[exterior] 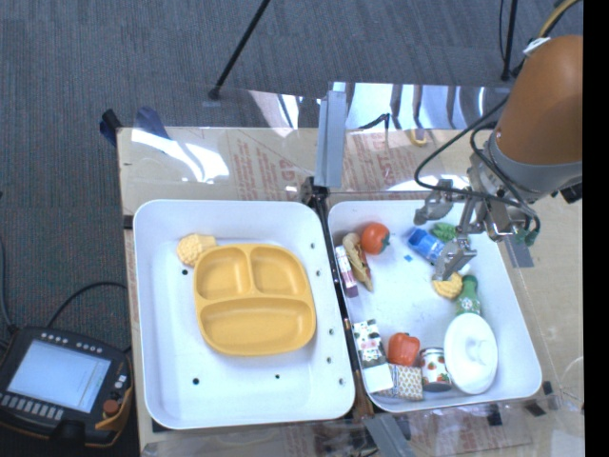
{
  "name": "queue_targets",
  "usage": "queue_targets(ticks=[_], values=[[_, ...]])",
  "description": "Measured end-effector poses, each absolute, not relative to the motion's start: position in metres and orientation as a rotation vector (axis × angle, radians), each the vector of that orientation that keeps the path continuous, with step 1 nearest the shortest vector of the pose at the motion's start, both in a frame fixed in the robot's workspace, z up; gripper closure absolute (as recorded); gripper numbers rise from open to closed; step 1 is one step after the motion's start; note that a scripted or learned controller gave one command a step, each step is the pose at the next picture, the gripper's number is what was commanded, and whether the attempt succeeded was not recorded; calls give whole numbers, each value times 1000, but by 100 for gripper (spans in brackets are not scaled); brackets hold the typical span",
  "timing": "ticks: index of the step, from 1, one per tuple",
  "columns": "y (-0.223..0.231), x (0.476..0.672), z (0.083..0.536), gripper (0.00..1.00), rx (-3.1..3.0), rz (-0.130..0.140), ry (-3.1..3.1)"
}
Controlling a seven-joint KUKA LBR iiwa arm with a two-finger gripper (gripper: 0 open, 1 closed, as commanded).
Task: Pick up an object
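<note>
Arm (538,103) reaches in from the right of the camera view, its orange band over the far right corner of the right bin (528,350). I see the gripper (455,260) hanging low over the upper right part of that bin, its tip just above a small yellow piece (448,287). Jaws: I cannot tell whether they are wide or narrow, and nothing is visibly between them.

Right bin contents, as I read them:
- blue item (425,244) just left of the gripper, with a green item (443,230) beside it toward the far wall.
- red tomato (374,237) near the far left, next to a banana-like piece (357,260) lying along the left wall.
- green bottle (468,294) just right of the yellow piece.
- white bowl (472,352) in the near right corner.
- small tin (435,368) touching the bowl's left side, a second red fruit (403,348) beside it, and a small carton (367,342) at the left wall.

Left bin (162,350) holds a yellow divided plate (254,298) near its middle, with a small yellow waffle-like piece (194,248) touching the plate's far left corner.

Both bins sit side by side on the tabletop (238,160). A pendant with a screen (57,384) lies on the floor at the near left.
</note>
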State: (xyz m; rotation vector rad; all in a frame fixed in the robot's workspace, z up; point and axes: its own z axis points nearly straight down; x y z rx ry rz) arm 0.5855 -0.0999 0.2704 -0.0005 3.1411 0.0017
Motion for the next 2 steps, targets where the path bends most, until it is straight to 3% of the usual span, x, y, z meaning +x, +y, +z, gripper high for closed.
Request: queue_targets(ticks=[1, 2], values=[[-99, 641, 151, 0, 33, 5, 3155], [-144, 639, 86, 0, 314, 2, 3128]])
